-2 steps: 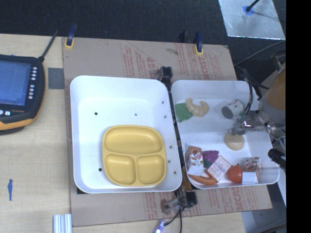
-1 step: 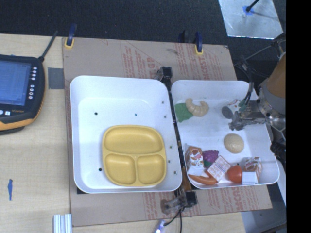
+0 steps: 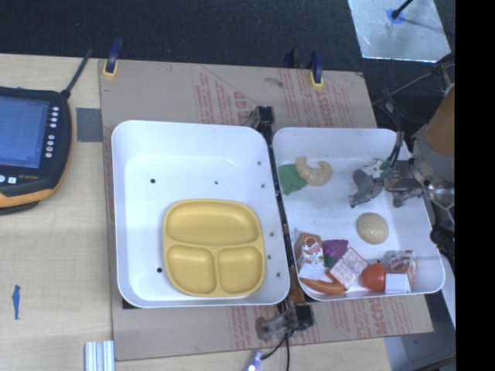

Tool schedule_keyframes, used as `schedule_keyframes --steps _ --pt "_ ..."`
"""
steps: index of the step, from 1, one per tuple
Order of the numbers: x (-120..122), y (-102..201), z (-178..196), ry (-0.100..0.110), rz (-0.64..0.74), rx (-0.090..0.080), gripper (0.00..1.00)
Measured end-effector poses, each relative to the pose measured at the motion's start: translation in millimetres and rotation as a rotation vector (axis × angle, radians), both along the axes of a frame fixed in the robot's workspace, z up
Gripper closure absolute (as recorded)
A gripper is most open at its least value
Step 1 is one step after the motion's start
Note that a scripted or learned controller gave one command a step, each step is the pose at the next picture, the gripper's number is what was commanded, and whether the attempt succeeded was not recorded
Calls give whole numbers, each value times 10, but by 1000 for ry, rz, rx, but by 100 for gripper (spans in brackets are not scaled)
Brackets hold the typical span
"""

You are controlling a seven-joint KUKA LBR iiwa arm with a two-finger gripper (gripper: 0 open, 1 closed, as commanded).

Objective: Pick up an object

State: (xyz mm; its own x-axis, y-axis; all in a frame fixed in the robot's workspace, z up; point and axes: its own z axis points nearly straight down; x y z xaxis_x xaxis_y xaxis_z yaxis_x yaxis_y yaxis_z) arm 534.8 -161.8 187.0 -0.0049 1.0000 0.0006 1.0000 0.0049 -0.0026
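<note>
The pincer [image 3: 363, 189] reaches in from the right over the far half of the right bin [image 3: 340, 139], its grey fingers spread apart with nothing between them, the tips low near the bin floor. The arm [image 3: 441, 130], with its orange band, enters at the right edge. In that bin, a pale croissant [image 3: 315, 171] lies against a green piece [image 3: 291, 178] at the far left, well apart from the pincer. A beige egg-shaped object [image 3: 372, 227] sits just nearer than the fingers. Along the near wall cluster a small carton [image 3: 310, 256], a purple item [image 3: 335, 249], a red-and-white packet [image 3: 349, 267], an orange carrot-like piece [image 3: 323, 286], a red tomato [image 3: 373, 277] and a white block [image 3: 397, 283]. The left bin [image 3: 186, 141] holds a yellow divided tray [image 3: 214, 247] toward its near side. On the bench [image 3: 46, 269], at the far left, lies an orange-edged control tablet [image 3: 27, 145].
</note>
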Motion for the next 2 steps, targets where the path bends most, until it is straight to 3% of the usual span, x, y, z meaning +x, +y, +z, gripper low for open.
schedule_keyframes --steps 1,2 --pt "-592 408 -334 2 0 0 0" --pt "-483 481 -753 -10 -5 -10 0"
